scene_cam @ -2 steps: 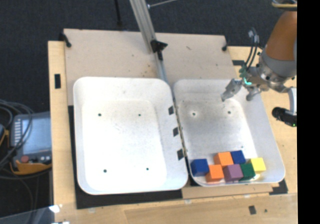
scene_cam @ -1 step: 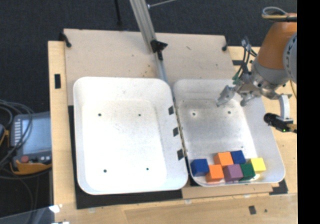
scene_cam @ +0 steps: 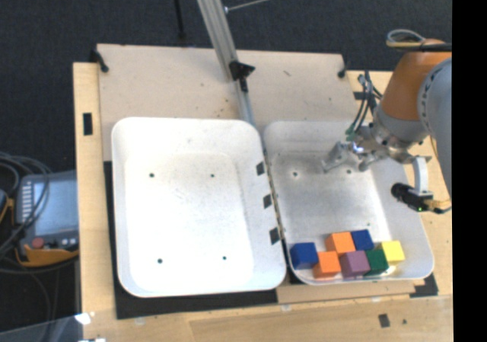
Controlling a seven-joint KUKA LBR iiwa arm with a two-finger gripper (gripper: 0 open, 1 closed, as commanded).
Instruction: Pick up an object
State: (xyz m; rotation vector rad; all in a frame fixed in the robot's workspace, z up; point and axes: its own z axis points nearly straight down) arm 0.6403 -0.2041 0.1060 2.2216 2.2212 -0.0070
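Note:
Several coloured blocks lie bunched along the near edge of the right bin point(scene_cam: 319, 196): a blue block point(scene_cam: 303, 254), two orange blocks point(scene_cam: 342, 242) point(scene_cam: 328, 263), a purple block point(scene_cam: 354, 263), a green block point(scene_cam: 377, 260), a yellow block point(scene_cam: 393, 250) and a second blue block point(scene_cam: 362, 239). My gripper point(scene_cam: 344, 156) hangs over the far part of the right bin, well apart from the blocks, with nothing visible between its fingers. The grey arm with its orange band point(scene_cam: 407, 97) comes in from the right.
The left bin point(scene_cam: 186, 203) sits beside the right one on the wooden bench. A slanted aluminium pole point(scene_cam: 217, 20) rises from between the bins at the back. A black cable part point(scene_cam: 411, 197) hangs at the right bin's right edge.

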